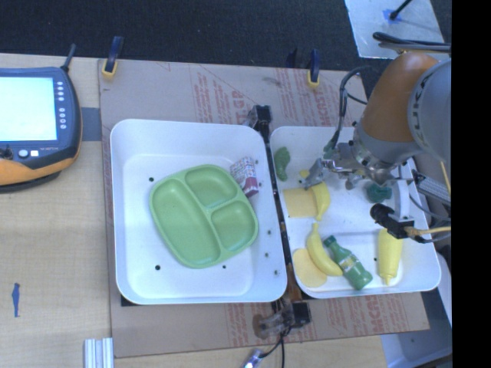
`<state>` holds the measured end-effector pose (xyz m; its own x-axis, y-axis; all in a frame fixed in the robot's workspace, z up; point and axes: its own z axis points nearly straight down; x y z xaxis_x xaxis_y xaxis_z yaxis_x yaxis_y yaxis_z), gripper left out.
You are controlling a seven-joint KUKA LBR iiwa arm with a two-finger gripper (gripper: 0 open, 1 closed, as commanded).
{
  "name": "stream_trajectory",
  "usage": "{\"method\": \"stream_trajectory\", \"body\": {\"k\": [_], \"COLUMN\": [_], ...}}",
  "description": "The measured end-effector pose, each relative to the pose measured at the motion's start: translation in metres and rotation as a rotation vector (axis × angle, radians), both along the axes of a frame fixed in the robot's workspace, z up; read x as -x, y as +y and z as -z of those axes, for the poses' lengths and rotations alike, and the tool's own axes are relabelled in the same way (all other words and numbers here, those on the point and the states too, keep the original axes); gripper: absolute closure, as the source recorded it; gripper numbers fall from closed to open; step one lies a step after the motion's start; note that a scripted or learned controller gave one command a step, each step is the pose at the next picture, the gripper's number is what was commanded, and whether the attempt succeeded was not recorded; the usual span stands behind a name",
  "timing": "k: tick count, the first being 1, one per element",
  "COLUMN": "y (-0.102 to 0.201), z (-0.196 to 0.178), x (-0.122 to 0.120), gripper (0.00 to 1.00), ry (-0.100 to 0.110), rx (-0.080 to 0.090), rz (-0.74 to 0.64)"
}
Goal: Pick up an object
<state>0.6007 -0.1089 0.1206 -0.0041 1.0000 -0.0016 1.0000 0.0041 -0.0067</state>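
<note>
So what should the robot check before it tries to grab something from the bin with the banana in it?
1. Gripper is over the right bin, where the toys are: ok.
2. Something graspable sits close below it, the yellow block: ok.
3. Fingers open and ready: cannot tell, they are too small and blurred.
4. Nothing already held between the fingers: cannot tell.
5. Banana and green bottle lie touching each other, so a grab there could catch both: not ok.
6. Green divided plate rests in the left bin, out of the arm's way: ok.
</note>
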Motion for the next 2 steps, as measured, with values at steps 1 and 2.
{"method": "stream_trajectory", "body": {"k": [1,2], "y": [0.008,0.007], "z": [0.029,0.019], "x": [-0.006,-0.006], "gripper": [0.00,1.00], "ry": [0.001,0.003], "rx": [-0.001,-0.001], "rz": [-0.001,-0.004]}}
